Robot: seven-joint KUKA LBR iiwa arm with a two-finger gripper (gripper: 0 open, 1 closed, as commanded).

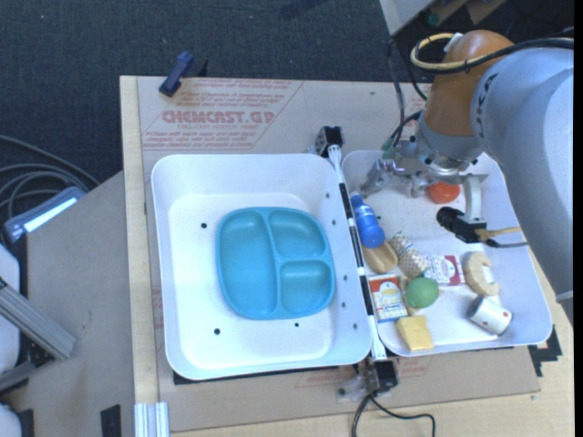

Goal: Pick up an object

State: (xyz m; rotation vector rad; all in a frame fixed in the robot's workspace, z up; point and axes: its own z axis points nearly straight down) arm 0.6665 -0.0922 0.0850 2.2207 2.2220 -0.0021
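My gripper (412, 178) hangs low over the far end of the right bin (537, 315), beneath the orange wrist band. Just to its right an orange-red object (445, 191) lies on the bin floor, partly hidden by the wrist. A blue bottle (367, 224) lies along the bin's left wall, a little in front of the gripper. Nearer the front lie a green ball (421, 291), a yellow block (415, 332), a white cup (490, 314) on its side, a beige roll (477, 271) and a red-and-white packet (388, 299). I see nothing between the gripper's tips.
The left bin (182, 244) holds a blue divided plate (273, 262) in its middle. A ridge with black clips separates the two bins. The grey arm covers the right bin's far right corner. A small blue object (175, 74) lies on the board behind the bins.
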